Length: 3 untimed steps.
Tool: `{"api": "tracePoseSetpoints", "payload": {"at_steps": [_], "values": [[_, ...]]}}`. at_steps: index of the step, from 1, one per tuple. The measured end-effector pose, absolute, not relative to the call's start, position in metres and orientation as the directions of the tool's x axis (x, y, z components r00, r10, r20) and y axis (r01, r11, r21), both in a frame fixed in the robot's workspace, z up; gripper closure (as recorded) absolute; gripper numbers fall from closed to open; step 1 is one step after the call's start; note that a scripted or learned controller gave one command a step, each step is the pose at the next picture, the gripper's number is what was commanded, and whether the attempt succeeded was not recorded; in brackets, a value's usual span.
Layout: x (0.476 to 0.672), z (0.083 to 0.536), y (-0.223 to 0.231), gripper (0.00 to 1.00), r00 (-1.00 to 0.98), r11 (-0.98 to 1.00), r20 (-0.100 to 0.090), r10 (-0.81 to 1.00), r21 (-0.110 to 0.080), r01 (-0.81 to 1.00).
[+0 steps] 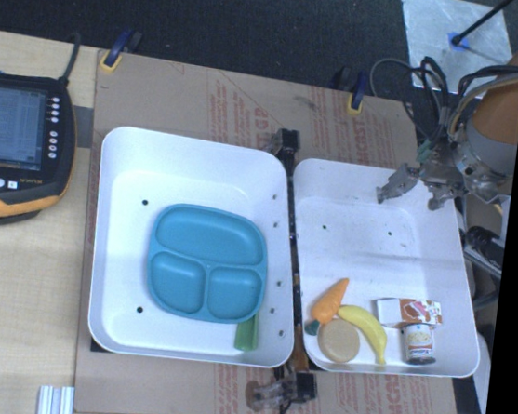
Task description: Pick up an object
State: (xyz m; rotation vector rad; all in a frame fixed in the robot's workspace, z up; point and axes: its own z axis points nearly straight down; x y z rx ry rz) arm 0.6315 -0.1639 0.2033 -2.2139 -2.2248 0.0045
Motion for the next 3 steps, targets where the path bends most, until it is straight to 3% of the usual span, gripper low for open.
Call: {"api": "tracePoseSetpoints", "payload": {"at_steps": [2,3], "values": [[0.530,0.125,-0.093,0.00,-0.005,0.005,0.000,1.000,-0.005,1.000],[0.482,0.091,-0.095,0.00,-0.006,0.006,0.000,1.000,-0.003,1.000]]}}
